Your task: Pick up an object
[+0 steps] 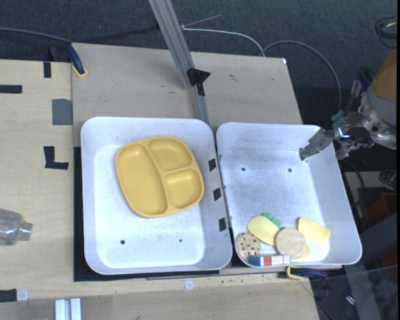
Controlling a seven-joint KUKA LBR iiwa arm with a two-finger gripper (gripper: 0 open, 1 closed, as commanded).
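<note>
- Objects for picking: a small heap in the near right corner of the right bin [280, 179] — a pale yellow oblong piece [263, 229], a green scrap [271, 217] peeping behind it, a tan round disc [291, 241], a yellow wedge [313, 231], a speckled cookie-like round [247, 245], and a flat red-white-blue item [265, 261] along the bin's front wall. All touch or overlap.
- Claw [311, 147]: poised at the right bin's far right corner, above the rim, well apart from the heap. Nothing is between its fingers; whether they are spread or closed cannot be told, as the tip is small and dark.
- Arm: grey wrist with orange band entering from the right edge.
- Left bin [97, 199]: holds a yellow three-compartment tray [160, 176], set toward the far side.
- Table: a clear plastic bottle [5, 225] lies at the left edge.
- Step in hand, by judgement: approach; no grasp begun.
- Next move calls for: travel toward the near corner, then descent onto one piece at the heap's edge, probably the wedge, avoiding the bin wall.
</note>
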